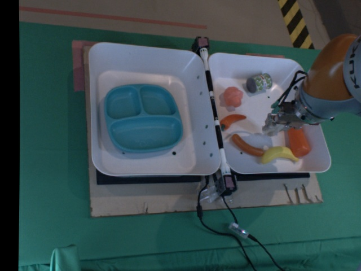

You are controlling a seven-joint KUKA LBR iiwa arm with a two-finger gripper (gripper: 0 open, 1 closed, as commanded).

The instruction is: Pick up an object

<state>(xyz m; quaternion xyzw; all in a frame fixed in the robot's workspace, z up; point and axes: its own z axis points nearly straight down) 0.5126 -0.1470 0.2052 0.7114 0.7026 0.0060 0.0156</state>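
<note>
Reaching in from the right edge, the arm (338, 72) crosses the far right corner of the right bin (316, 164), orange band uppermost, grey wrist angled down and leftward.

Gripper (273, 124): low over the right bin's middle, metal fingers pointing left; whether they are parted or closed cannot be told, and nothing is seen between them.

Right bin contents:
- orange-red block (299, 142), just below the gripper, partly under the wrist.
- yellow banana (280, 154), near the front wall, touching the block's lower left.
- sausage (247, 145), orange-brown, lying at a slant left of the banana.
- small orange wedge (233, 119), curved, near the divider.
- pink lumpy item (232, 96), beyond the wedge.
- grey patterned cylinder (259, 83), lying on its side toward the far wall.

Left bin (98, 103): holds a teal divided plate (142, 120), three compartments, lying flat and centred.

Surroundings: both bins sit on a cardboard sheet (169, 202) over green cloth (51, 151); black cables (237, 230) trail forward from the bracket between the bins.
</note>
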